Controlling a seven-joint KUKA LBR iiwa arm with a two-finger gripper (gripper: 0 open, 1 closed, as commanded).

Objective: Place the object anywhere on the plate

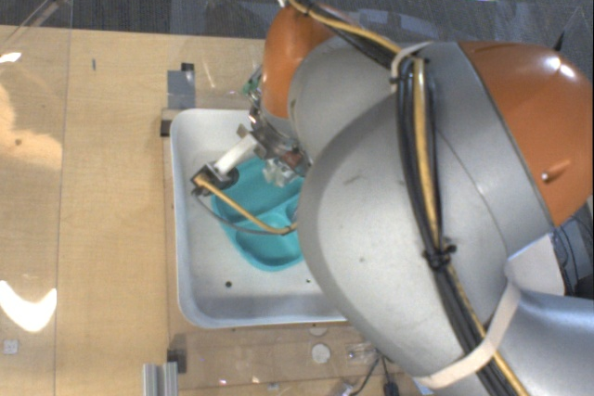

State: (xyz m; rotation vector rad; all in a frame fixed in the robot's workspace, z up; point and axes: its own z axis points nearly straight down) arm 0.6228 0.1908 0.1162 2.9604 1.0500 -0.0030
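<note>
I see the grey arm with the orange band [399, 227] reaching in very low, and its large body covers much of the scene. The gripper [272, 164] is down inside the shallow white plastic bin [186, 227], directly above the turquoise plate [264, 246], which lies on the bin floor. The plate spreads out below the gripper and toward me, with its far edge just under the tool.

From here I cannot tell whether the gripper is spread or pressed together, because the wrist stands in front of its tip. For the same reason I cannot say where the object is. If it is carried, it is hidden beneath the wrist, just over the plate.

A white piece with a black end [221, 168] sticks out to the side of the gripper, over the plate rim. A yellow cable [251, 220] runs to it, so I judge it belongs to the tool and is not the object.

I think the gripper hangs so low so that a release would drop the object only a little, and it would stay on the plate. The pale wooden counter [93, 199] lies beyond the bin, well apart from the gripper.
</note>
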